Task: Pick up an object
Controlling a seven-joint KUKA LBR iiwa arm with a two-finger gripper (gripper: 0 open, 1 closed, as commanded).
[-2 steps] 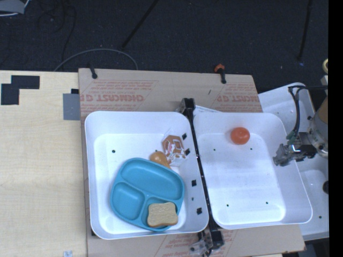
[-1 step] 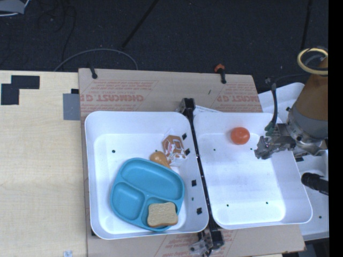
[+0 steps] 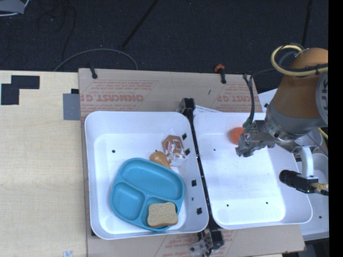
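My gripper [image 3: 245, 146] hangs over the back of the right bin [image 3: 257, 208], reaching in from the right. A small orange ball-like object [image 3: 236, 134] lies just left of and behind the fingertips, partly hidden by them. Whether it sits between the fingers cannot be made out. In the left bin [image 3: 99, 143] lies a blue divided plate [image 3: 144, 189] with a tan slice of bread [image 3: 162, 214] in its near right compartment. Behind the plate sit a small orange-yellow item [image 3: 159, 158] and a brown and white wrapped snack [image 3: 173, 145].
A black divider [image 3: 195, 165] runs between the two bins. The arm's grey and orange body [image 3: 300, 95] looms over the right bin's far right corner. A black handle-like part [image 3: 300, 181] juts in at the right bin's edge.
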